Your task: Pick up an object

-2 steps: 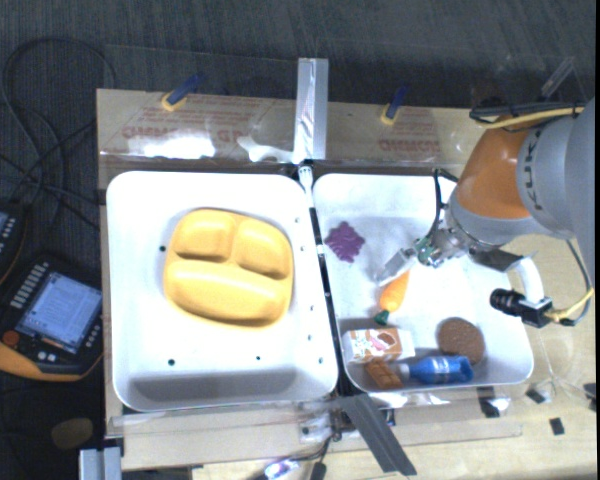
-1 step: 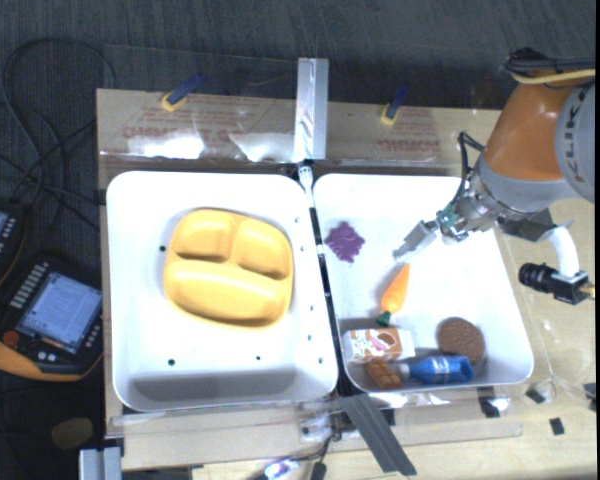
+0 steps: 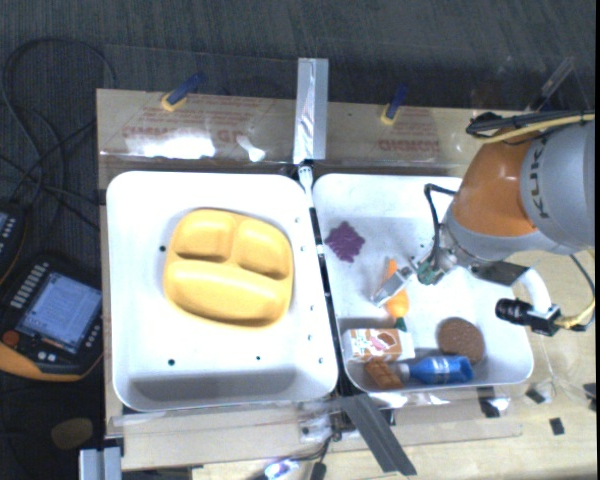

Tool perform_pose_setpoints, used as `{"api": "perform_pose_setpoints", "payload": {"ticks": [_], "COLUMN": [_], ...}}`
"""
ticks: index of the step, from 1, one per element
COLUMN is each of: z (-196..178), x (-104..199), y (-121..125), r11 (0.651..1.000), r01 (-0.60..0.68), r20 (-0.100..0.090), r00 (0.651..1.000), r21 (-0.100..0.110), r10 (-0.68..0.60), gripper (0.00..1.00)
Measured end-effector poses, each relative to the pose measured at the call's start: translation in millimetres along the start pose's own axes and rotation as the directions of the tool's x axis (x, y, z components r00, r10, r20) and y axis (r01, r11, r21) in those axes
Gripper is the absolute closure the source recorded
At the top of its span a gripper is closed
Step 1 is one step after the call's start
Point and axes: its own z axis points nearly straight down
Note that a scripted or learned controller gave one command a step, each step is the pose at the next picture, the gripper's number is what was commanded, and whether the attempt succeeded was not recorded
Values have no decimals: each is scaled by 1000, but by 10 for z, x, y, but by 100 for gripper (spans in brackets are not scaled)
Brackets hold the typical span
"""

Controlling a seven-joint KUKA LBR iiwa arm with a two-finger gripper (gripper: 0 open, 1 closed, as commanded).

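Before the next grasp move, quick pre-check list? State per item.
1. Gripper inside the right bin: ok.
2. Target near the fingertips: ok, orange carrot-like piece sits just below them.
3. Object between the fingers: cannot tell.
4. Neighbours clear of the descent: ok, purple piece and brown disc lie apart.
5. Front clutter: not ok, small carton and blue bottle crowd together.
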Motion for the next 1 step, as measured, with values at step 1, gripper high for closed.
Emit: {"api": "perform_pose_setpoints", "payload": {"ticks": [1], "z": [-102], "x": [1], "y": [23], "r11": [1000], "r01": [0], "r20": [0], "r00": [1000], "r21": [-6], "r10": [0], "gripper": [100]}}
